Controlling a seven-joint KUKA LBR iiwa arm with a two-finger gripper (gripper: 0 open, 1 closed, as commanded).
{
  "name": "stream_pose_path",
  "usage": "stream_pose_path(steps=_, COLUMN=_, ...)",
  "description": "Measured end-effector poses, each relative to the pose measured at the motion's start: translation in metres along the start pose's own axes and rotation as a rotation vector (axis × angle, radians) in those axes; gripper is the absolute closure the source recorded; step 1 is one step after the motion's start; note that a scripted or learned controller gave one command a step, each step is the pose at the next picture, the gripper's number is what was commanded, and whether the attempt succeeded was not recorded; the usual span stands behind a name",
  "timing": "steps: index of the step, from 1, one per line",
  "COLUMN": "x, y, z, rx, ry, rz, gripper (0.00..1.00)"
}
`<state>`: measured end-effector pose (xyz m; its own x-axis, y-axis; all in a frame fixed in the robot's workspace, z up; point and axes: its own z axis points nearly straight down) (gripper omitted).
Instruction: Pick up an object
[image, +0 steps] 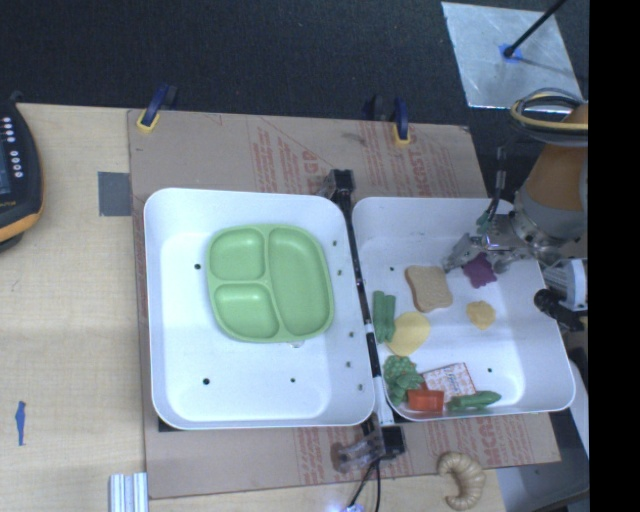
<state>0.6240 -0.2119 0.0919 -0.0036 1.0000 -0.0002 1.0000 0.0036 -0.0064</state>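
Bench (70, 330) of pale wood carries everything you need to watch, with a brown cardboard sheet (250, 150) clamped on top of it. On that sheet sit two shallow white plastic bins side by side; take the right-hand bin (540, 375) as your landmark. To its left, touching along the shared edge, is the left-hand bin (180, 380), which holds a light green three-compartment plastic plate (270, 282).

The grey arm with the orange band (552, 175) reaches in over the landmark bin's far right corner. Its two-finger gripper (485, 258) is down inside the bin near the back wall. The jaws sit right at a small purple toy object (479, 270), but you cannot tell whether they are spread, closed or gripping it.

Toward the bin's centre lies a tan toy bread slice (430, 288), and nearer the left wall a yellow lemon-like toy (410, 332) and a dark green pod-shaped toy (384, 306). A small yellow chunk (481, 314) rests just in front of the purple object. Along the front wall you have a green leafy toy (401, 374), a red-printed packet (449, 379), a red block (425, 400) and a green bean-like toy (472, 402).

You are probably at the grasp step, on the purple object. Next calls for a firm close, then a straight lift clear of the back wall.
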Motion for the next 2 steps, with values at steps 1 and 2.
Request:
stream_pose_path(steps=1, x=-0.001, y=0.034, z=-0.074, rx=-0.011, ry=-0.002, rz=-0.001, gripper=0.0)
stream_pose_path(steps=2, x=0.001, y=0.016, z=-0.004, rx=0.003, ry=0.001, rz=-0.001, gripper=0.0)
